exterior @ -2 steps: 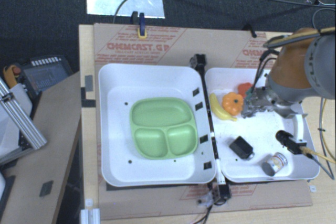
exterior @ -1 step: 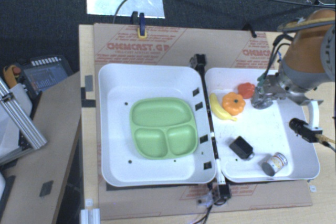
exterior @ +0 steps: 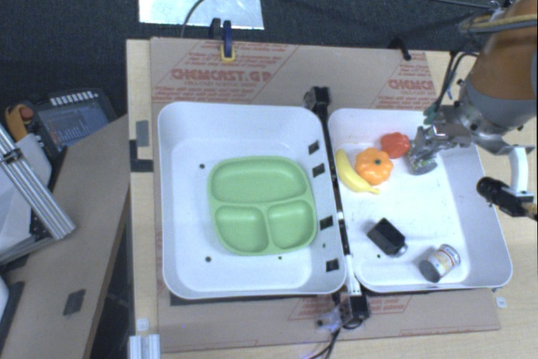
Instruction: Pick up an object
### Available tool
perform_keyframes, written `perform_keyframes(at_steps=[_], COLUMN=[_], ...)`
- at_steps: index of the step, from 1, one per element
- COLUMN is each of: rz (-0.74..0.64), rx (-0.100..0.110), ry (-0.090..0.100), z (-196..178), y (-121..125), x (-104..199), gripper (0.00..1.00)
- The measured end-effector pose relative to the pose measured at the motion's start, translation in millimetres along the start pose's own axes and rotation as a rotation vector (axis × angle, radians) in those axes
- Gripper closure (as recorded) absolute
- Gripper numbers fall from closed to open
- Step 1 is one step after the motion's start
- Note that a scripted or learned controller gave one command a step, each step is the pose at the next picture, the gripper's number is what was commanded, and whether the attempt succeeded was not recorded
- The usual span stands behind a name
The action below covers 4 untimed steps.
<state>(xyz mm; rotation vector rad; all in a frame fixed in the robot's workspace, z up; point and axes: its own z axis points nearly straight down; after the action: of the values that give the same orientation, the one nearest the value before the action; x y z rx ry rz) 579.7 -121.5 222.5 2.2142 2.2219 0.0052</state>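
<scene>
My hand hovers just right of the small red round object; grip state unclear, so I risk nudging it away.

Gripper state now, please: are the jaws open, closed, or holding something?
Gripper: cannot be told; it is over the right bin, beside the red object, with nothing seen held.

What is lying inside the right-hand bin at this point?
The right bin holds a banana, an orange pumpkin-like item, a red piece, a black block and a silver can. The gripper covers some of the bin floor by the red piece.
</scene>
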Motion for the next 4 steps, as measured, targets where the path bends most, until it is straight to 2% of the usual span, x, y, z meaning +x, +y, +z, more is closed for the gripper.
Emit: perform_keyframes(at_steps=[1,2,3,4], rz=[-0.001,-0.005,-0.006,-0.006], rx=[-0.002,0.004,0.003,0.003], ry=[-0.001,0.002,0.002,0.003], z=[-54,-34,-27,-28], y=[2,10,22,29], x=[0,51,113,161], gripper=[1.0,1.0,1.0,1.0])
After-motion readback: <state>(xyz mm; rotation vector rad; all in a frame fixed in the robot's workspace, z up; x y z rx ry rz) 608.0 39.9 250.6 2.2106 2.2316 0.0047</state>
